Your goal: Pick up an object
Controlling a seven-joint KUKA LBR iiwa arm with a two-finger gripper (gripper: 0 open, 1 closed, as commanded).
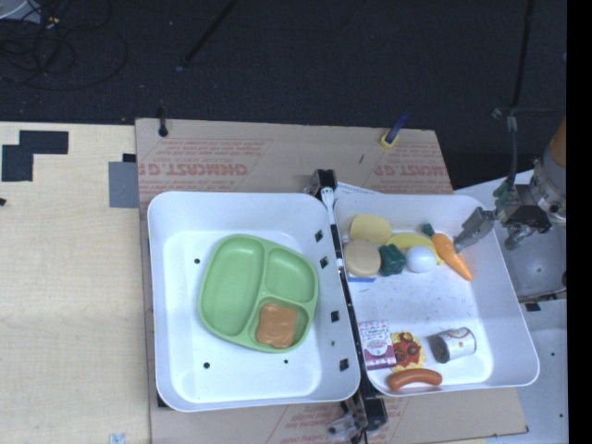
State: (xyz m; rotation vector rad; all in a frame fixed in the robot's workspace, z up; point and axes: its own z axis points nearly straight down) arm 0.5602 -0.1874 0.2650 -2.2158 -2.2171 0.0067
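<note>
The right bin point(518, 340) holds several toy foods. An orange carrot point(454, 256) lies near its far right side, next to a white egg point(421, 259), a dark green piece point(391, 261), a tan round piece point(362, 259) and a yellow piece point(370, 228). Near the front lie a small can point(453, 343), a sausage point(414, 378) and a printed box point(376, 343). My gripper point(490, 230) hangs over the bin's far right rim, open, with nothing between its fingers. Its left finger point(470, 228) is just above the carrot's top end.
The left bin point(176, 340) holds a green divided plate point(259, 289) with a brown piece point(277, 325) in one section. A black divider point(335, 276) runs between the bins. Cardboard point(240, 160) lies beneath both.
</note>
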